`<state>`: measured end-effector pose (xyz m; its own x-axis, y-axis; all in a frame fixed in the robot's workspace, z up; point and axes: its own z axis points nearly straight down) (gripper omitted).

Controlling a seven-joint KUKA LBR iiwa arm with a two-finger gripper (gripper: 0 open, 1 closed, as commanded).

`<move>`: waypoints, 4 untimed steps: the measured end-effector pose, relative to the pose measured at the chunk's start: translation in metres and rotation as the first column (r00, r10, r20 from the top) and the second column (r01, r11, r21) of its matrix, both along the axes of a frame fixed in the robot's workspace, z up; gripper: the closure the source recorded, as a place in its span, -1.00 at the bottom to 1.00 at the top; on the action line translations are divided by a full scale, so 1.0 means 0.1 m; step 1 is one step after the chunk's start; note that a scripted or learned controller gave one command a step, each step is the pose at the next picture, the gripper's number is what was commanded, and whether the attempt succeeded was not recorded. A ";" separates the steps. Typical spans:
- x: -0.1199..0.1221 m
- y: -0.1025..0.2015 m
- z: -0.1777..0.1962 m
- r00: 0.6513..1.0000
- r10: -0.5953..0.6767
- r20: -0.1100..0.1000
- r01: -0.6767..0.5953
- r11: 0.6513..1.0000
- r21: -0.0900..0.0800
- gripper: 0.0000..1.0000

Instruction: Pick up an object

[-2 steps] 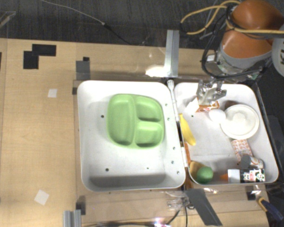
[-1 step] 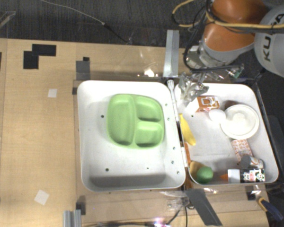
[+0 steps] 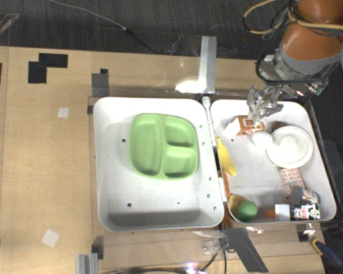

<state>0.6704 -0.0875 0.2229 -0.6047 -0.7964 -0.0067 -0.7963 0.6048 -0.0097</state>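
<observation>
Several small objects are gathered in the right bin (image 3: 317,131), where the gripper (image 3: 262,104) is lowered over the upper left part, just above a small orange-and-white packet (image 3: 250,125) that lies beside a white rounded item (image 3: 262,138); whether the fingers are apart or closed cannot be told, and nothing is seen held between them. A white bowl (image 3: 291,146) is seen just right of these, and a yellow banana (image 3: 225,158) is laid along the bin's left wall. A green ball (image 3: 247,210) is found in the lower left corner, with a patterned packet (image 3: 291,178) and a black-and-white box (image 3: 302,211) toward the lower right. A green divided tray (image 3: 163,145) is set in the left bin (image 3: 111,170). The grey arm with its orange band (image 3: 317,21) is seen reaching in from the upper right.
</observation>
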 end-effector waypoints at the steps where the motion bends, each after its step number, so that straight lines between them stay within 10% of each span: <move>1: 0.00 0.81 0.03 1.000 0.006 -0.002 -0.006 1.000 0.005 1.00; 2: 0.00 0.22 0.03 1.000 0.002 0.000 -0.002 1.000 0.001 1.00; 4: 0.00 0.72 0.02 0.999 0.034 -0.002 -0.034 0.999 0.004 1.00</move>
